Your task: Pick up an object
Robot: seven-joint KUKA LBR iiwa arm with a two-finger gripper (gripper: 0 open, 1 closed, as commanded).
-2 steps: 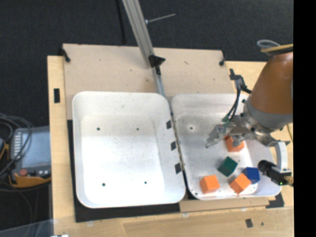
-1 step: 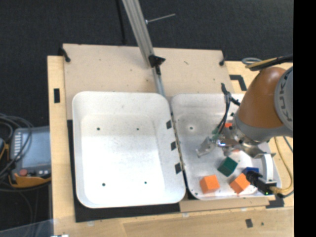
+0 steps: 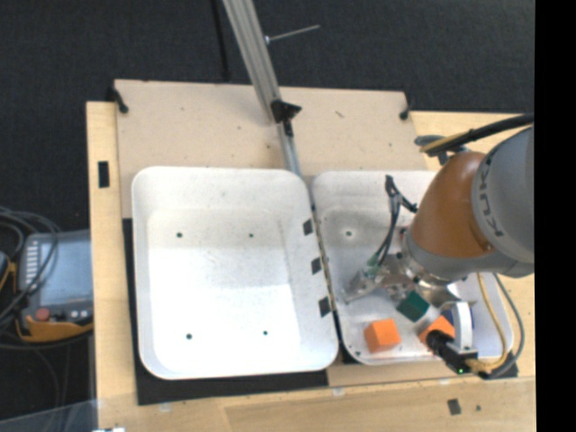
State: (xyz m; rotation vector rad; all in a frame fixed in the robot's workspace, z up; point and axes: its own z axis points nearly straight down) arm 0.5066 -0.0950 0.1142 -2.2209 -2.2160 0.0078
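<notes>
Here, orange block (image 3: pixel 382 335) square-on, beside green block (image 3: pixel 413 307).

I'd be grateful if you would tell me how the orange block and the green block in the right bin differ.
The orange block is bright orange; the green block is dark teal-green. The orange block lies in full view near the right bin's front edge, while the green block sits farther back, partly covered by the arm. The orange block looks a little larger. Both are small blocks in the same bin.
</notes>
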